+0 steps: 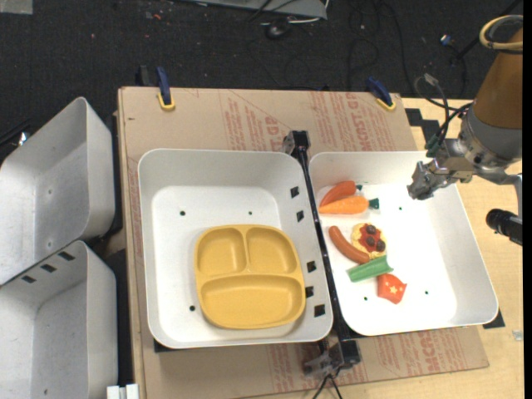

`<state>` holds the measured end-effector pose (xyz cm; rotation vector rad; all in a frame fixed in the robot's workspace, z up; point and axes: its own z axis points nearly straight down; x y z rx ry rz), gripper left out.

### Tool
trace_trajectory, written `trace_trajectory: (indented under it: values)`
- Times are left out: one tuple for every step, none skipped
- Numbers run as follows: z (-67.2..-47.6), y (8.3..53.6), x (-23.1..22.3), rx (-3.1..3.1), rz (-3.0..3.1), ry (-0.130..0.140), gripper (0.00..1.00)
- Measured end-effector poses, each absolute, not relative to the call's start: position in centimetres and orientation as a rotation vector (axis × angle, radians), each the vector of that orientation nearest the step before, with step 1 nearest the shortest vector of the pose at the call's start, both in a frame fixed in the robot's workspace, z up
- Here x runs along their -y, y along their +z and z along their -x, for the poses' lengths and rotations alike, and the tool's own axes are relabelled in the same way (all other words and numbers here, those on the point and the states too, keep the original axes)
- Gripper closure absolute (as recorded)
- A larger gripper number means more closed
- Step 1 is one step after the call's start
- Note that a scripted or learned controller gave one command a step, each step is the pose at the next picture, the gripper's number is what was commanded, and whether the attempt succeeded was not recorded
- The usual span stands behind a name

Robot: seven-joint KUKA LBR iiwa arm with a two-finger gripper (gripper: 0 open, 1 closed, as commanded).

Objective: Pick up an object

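Camera view — pincer (418,186) above right bin (449,306).

Tray (249,277) in left bin (158,223); toy foods (362,239) in right bin (449,256), hand (420,183) above

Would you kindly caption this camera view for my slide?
Pincer hovers over right bin of toy food; yellow tray sits left.

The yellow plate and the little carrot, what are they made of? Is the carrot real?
The yellow plate looks like moulded plastic: one even colour, smooth matte surface, rounded dividers forming three sections. The carrot is probably a plastic toy, not real food: flat, bright orange with a tidy green tip, lying among similar toy-like pieces in the right bin. From this distance I can't be certain.
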<state>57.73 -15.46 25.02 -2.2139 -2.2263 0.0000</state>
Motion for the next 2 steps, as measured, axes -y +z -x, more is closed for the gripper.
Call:
trace_trajectory:
  values:
    - [-55.9, 23.9, 10.2, 2.226, 2.212, 0.002, 1.0]
    - [-54.9, 22.7, 4.7, 2.227, 2.212, 0.001, 1.0]
